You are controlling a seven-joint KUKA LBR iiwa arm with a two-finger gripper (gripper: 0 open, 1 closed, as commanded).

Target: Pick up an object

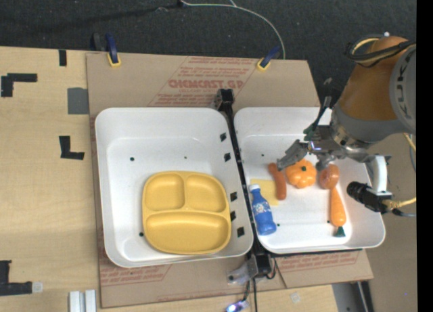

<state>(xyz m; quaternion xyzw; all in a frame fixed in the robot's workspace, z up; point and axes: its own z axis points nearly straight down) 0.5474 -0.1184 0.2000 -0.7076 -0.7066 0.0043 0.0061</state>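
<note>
**Jaws over the round orange toy in the right bin**

The jaws [310,158] hang low in the right-hand shallow white bin [284,236], directly above and touching or nearly touching the round orange plastic toy fruit [302,176]. One dark finger slants out to the camera's left of it, another comes down on its right, so they look spread astride its top; nothing is lifted between them, and whether they press the fruit cannot be told from this slant.

The fruit is round, so it has no long axis to line up with. Crowding matters more: a reddish sausage-shaped toy [277,181] lies just beside it on the left, a brownish-red rounded toy [329,178] just beside it on the right, with a long orange toy carrot [337,208] running toward the near rim. A straight descent and closure would likely brush these neighbours.

A blue toy bottle [262,212] lies near the divider. The left white bin [115,135] holds a yellow sectioned plastic tray [187,212].
</note>
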